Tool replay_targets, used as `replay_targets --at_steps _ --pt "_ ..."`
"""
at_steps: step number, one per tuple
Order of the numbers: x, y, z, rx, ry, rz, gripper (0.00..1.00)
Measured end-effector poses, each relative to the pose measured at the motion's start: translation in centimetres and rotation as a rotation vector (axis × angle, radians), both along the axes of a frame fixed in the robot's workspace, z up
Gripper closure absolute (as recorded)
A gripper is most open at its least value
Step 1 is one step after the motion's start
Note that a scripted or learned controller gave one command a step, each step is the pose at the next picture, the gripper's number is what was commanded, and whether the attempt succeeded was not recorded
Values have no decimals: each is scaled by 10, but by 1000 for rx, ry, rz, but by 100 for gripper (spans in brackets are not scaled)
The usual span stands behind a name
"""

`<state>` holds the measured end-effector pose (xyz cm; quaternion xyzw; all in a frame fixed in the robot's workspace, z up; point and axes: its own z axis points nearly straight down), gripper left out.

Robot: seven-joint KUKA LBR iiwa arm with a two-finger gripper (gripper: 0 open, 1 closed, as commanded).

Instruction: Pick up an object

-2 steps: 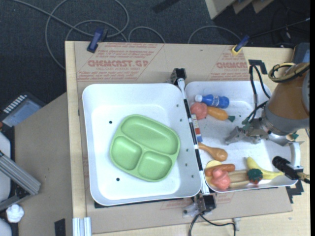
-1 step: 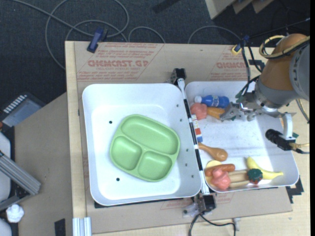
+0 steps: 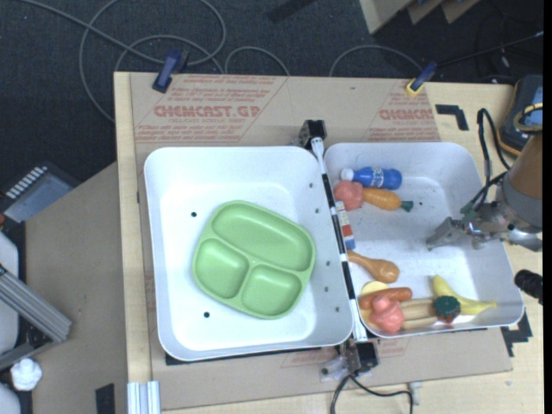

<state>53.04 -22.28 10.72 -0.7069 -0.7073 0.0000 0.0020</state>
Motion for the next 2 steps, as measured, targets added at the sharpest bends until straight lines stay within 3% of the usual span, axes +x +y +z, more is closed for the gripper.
replay_targets --at_steps 1,2 --pt "-52 36 -23 -1 0 -1 0" --pt "-51 36 -13 -3 -4 -2 100"
